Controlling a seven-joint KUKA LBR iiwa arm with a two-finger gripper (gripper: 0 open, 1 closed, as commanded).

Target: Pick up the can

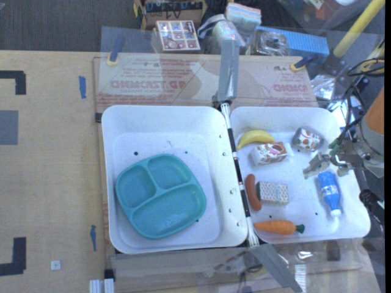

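Metal end effector (324,163) hovers over the right bin (351,221), fingers spread, grasping nothing. The can (306,140) lies just up-left of it; the blue bottle (330,192) sits just below it.

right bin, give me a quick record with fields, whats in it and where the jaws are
can: near the bin's far right corner, lying on its side
banana: far left of the right bin
carton: just in front of the banana
sausage: along the left wall
sponge: right beside the sausage
carrot: at the near edge
blue bottle: right side, cap toward the near edge
gripper: between can and bottle, holding nothing
left bin: teal divided plate
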